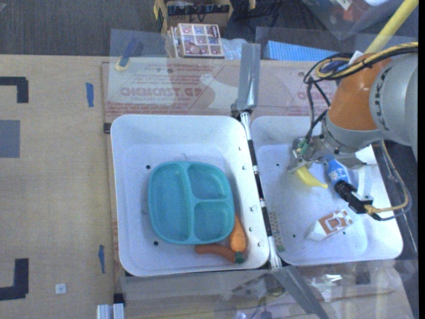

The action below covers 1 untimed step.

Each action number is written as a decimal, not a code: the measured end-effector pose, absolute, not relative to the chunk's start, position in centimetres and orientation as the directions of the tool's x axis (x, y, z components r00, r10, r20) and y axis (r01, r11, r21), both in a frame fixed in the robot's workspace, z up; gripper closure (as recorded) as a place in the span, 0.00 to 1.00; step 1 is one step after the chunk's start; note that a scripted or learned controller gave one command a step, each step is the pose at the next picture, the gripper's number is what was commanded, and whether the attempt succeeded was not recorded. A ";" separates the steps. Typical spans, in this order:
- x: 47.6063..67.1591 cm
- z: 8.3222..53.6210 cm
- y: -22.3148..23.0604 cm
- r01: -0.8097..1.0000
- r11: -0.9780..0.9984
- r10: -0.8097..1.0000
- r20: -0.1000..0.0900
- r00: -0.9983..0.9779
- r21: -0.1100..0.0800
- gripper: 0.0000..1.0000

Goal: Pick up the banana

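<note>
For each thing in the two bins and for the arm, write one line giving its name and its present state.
banana: lying in the right bin, right at the gripper
blue bottle: on its side beside the banana
small carton: lying flat
teal divided tray: flat in the left bin
carrot: lying beside the tray
arm: reaching down over the right bin

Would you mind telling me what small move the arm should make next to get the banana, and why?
Probably a short straight lift. The pincer sits right at the upper end of the banana in the right bin, with a blue item close beside it. Lifting would show whether the banana comes up.
</note>
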<state>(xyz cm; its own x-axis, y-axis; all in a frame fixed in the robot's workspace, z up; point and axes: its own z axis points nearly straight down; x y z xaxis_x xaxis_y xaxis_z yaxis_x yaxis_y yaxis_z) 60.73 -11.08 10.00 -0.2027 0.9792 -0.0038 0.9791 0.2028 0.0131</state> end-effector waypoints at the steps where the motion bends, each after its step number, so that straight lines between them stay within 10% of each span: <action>1: 64.4 18.6 -9.0 0.922 0.388 0.922 -0.003 -0.388 0.003 1.00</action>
